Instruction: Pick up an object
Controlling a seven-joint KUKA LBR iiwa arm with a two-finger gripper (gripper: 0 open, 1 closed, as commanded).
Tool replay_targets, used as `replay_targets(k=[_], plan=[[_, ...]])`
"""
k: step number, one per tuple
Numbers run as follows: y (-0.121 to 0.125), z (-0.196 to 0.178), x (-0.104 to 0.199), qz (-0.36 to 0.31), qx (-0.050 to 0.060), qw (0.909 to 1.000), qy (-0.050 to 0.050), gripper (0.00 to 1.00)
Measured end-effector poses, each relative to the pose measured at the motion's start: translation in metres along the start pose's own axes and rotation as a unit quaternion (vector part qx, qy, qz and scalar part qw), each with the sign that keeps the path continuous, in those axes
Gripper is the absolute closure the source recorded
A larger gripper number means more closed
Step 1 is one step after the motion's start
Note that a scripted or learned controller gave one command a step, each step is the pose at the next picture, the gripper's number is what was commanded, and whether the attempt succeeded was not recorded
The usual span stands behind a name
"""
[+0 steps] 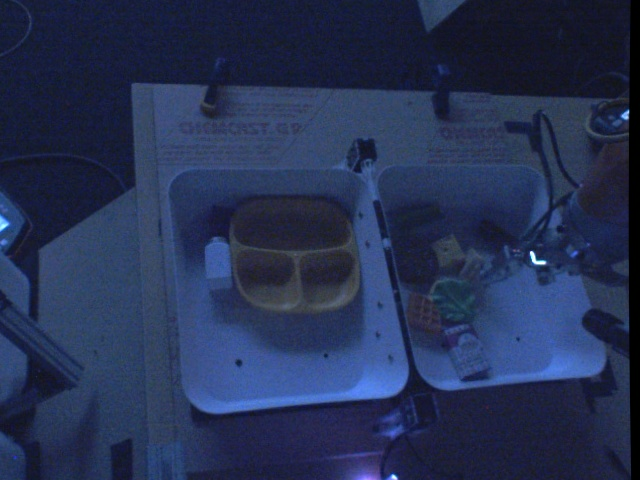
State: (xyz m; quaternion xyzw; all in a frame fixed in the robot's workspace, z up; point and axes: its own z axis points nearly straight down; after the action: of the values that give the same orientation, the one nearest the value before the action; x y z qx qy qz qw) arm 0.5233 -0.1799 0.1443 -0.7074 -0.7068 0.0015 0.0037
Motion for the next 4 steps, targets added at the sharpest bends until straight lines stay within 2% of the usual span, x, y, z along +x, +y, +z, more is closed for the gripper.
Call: replay_targets(k=[1,2,3,4], plan=[[-0.001,0.053,0.001,0.0,0.0,1.0,0.0,0.0],[0.001,0.04,0.0,0.0,-0.004,1.0,-0.002,1.0],[-0.002,-0.009,-0.01,0.001,-0.007,1.0,-0.003,1.0],[-0.004,-0.055,-0.003,-0.001,-0.007,1.0,-0.003,1.0]])
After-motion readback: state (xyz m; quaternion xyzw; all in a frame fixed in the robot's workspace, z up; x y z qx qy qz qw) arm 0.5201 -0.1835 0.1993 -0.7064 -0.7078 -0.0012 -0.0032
